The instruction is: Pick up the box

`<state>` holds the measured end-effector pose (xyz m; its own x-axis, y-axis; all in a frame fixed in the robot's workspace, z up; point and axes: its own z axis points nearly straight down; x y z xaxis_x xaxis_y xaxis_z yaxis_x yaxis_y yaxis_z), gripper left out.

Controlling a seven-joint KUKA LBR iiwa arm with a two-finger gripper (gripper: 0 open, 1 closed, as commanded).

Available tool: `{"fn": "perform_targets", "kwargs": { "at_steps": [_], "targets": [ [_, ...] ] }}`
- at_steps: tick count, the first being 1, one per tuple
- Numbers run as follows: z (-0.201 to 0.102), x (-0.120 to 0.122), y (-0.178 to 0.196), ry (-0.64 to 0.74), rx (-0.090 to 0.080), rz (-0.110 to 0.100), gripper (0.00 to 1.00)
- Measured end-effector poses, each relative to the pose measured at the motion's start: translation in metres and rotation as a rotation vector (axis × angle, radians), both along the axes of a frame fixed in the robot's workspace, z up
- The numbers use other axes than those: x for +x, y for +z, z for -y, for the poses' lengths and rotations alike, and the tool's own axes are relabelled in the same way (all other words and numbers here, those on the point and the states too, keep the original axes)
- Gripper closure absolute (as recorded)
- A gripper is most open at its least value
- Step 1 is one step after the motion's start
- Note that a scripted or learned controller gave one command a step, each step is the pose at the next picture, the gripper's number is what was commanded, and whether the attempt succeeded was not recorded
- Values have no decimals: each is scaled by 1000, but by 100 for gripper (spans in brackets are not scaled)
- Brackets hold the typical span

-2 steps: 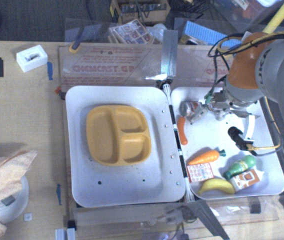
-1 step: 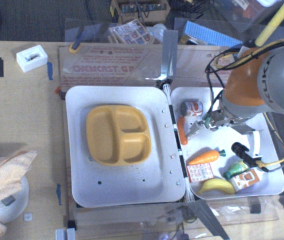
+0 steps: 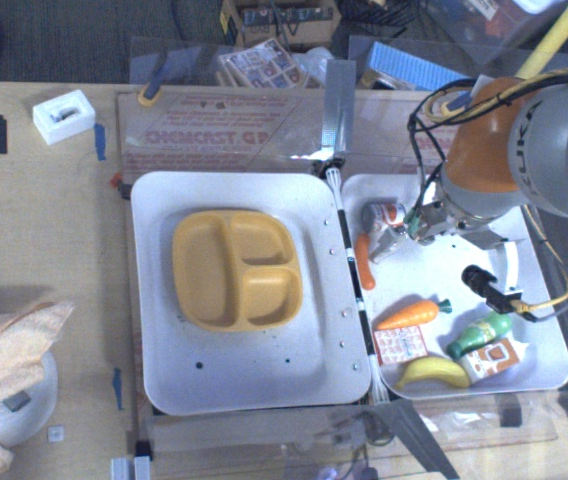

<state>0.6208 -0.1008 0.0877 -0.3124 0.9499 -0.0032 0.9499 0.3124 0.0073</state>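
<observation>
Gripper (image 3: 396,230) hangs low at the far-left corner of the right bin (image 3: 554,368), beside an orange stick (image 3: 364,260) — whether it is parted or closed, I cannot tell. Well apart, the box (image 3: 401,345) lies flat near the front — between a carrot (image 3: 407,315) and a banana (image 3: 434,371).
</observation>
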Motion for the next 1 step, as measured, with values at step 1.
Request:
{"fn": "perform_targets", "kwargs": {
  "at_steps": [1],
  "targets": [
    [3, 23, -1, -247, 1, -9, 0]
  ]
}}
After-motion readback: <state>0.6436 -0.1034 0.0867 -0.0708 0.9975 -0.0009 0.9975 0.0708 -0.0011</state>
